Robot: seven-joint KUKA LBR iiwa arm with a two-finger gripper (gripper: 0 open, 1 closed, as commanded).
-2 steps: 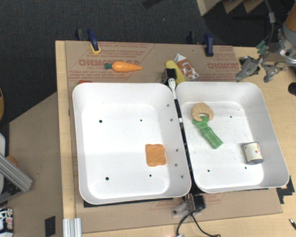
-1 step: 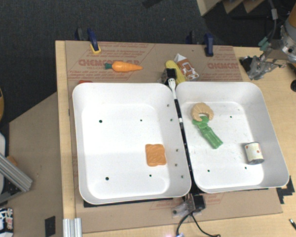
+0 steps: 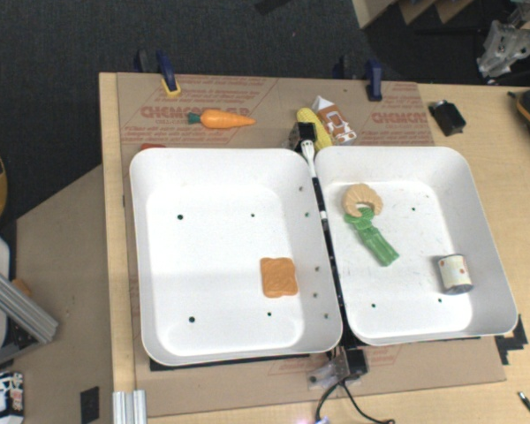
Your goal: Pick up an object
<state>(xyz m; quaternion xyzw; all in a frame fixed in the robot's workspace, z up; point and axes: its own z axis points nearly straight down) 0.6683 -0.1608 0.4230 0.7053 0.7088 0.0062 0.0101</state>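
- Camera view: two white bins sit side by side on the bench, the left bin and the right bin.
- In the left bin an orange waffle lies flat toward the near right part of the floor, apart from the walls.
- In the right bin a tan ring touches the top end of a green tool, which runs down and to the right; a small can lies on its side near the right wall, well apart from both.
- Behind the bins, on the board, lie a carrot and, near the bins' junction, a banana beside a small packet.
- The gripper's state cannot be told from this view.
- Judged progress: nothing is lifted; every object rests on a surface, so choosing, approaching, closing and lifting all seem left to do.
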